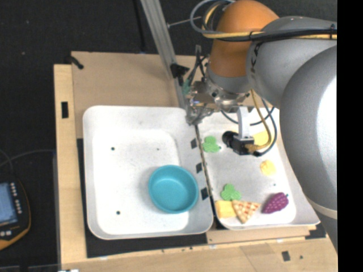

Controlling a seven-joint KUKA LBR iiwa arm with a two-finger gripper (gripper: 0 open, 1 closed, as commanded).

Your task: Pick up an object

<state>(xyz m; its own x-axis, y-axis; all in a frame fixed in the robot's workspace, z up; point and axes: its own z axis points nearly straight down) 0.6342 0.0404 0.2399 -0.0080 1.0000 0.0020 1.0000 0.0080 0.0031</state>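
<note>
Green toy leaf [211, 145] lies in the right bin [295, 205] just below my gripper [194, 113], jaws maybe apart, I cannot tell, so next I must descend on it.

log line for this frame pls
hand: over bin divider, grip state unclear | left bin: blue bowl | right bin: pizza slice, grapes, green pieces

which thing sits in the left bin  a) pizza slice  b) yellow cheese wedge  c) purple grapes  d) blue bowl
d, the blue bowl lies alone in the left bin, near its lower right corner, while the purple grapes, pizza slice and yellow cheese wedge all lie along the near edge of the right bin.
</note>
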